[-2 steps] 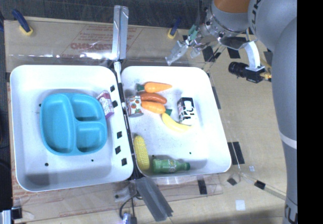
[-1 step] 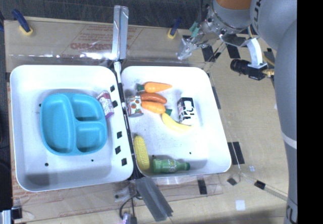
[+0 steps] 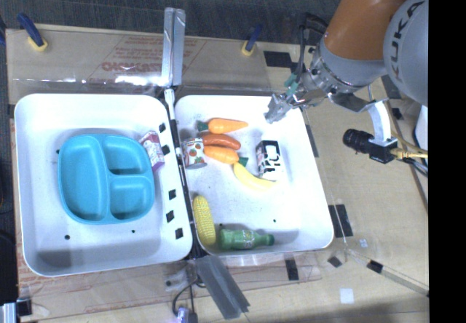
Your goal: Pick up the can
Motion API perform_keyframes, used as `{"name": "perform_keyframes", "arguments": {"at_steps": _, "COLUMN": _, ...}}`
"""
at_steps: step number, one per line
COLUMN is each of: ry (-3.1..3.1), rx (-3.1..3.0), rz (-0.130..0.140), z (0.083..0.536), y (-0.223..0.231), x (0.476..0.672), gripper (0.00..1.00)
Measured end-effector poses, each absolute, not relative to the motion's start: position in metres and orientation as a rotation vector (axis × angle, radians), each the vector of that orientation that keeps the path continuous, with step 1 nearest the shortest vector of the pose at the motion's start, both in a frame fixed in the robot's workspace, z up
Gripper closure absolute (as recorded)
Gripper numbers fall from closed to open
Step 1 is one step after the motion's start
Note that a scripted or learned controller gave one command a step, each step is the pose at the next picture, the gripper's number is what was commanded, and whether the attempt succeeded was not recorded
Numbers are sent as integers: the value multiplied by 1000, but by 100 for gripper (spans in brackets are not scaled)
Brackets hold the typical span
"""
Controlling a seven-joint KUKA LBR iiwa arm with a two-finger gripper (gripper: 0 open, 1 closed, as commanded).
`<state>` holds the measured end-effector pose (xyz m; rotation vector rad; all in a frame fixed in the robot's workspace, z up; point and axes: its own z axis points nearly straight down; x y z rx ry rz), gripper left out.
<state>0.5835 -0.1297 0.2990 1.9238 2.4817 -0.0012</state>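
Over the right bin's far right corner hangs the tool, empty; finger gap: cannot tell. "KUKA" reads on the grey arm (orange band above the wrist). Can lies by the bin's left wall, beside 2 carrots, label unreadable.

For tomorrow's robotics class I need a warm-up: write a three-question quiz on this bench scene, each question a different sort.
1. True or false: the blue tray lies in the left bin.
2. Which lies nearest the can? A corn B carrots C green bottle
3. Fill in: the gripper hovers over the right bin's ____ corner.

Key: 1 true; 2 B; 3 top right.
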Motion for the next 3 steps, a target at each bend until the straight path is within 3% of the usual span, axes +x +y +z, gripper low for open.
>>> {"name": "perform_keyframes", "arguments": {"at_steps": 1, "ry": 2428, "rx": 1992, "rz": 0, "z": 301, "y": -85, "x": 513, "gripper": 100}}
{"name": "perform_keyframes", "arguments": {"at_steps": 2, "ry": 2642, "rx": 1700, "rz": -1, "z": 273, "y": -15, "x": 477, "gripper": 100}}
{"name": "perform_keyframes", "arguments": {"at_steps": 3, "ry": 2947, "rx": 1091, "rz": -1, "z": 202, "y": 30, "x": 476, "gripper": 100}}
